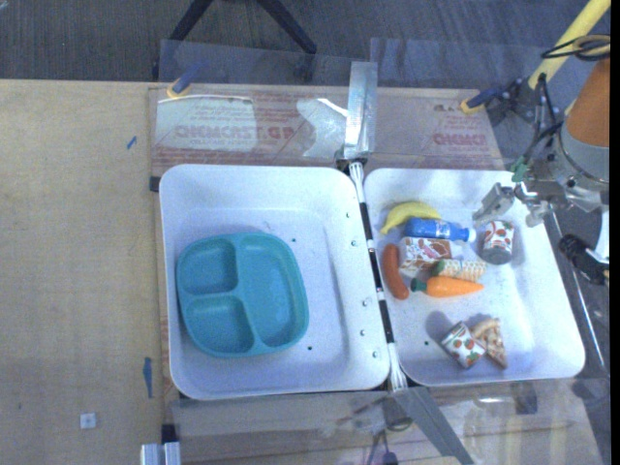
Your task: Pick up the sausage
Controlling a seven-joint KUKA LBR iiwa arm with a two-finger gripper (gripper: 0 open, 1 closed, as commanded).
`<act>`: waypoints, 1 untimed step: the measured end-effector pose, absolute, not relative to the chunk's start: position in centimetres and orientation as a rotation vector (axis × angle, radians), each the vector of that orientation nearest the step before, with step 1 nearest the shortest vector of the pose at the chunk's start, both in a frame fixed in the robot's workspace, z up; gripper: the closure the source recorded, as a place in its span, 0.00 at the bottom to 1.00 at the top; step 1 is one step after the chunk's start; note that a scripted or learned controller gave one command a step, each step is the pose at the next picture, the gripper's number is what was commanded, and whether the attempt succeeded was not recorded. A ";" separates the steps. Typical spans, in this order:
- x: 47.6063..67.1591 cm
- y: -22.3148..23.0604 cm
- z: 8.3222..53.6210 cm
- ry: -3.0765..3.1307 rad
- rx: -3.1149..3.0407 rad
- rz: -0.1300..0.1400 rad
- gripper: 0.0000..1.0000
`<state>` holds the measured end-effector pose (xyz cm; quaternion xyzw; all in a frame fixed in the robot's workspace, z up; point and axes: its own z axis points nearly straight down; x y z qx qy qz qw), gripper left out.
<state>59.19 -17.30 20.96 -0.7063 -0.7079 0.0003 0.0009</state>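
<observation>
The two-finger metal jaws hang over the upper right part of the right-hand shallow white bin, and the view does not let one tell how far apart they stand; nothing shows between them. Just below and beside them stands a small grey can with a red-and-white label. The grey arm with its orange band reaches in from the right edge, trailing dark cables. To the left of the can lies a blue bottle with a white cap end, and above that a yellow toy banana curves along the bin's upper left part. Under the bottle sits a red-and-white patterned carton, with an orange toy carrot with a green top just below it. The reddish-orange sausage, lying lengthwise close to the bin's left wall, rests just beside the carton and the carrot's green end, well apart from the jaws. Nearer the bin's lower edge lie a second small red-and-white can on its side and a slice of toy pizza beside it. The left-hand shallow white bin holds a teal plastic tray with three compartments. Both bins rest on the wooden surface.
</observation>
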 end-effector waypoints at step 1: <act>59.3 -17.3 22.0 -2.226 -2.218 -0.002 1.00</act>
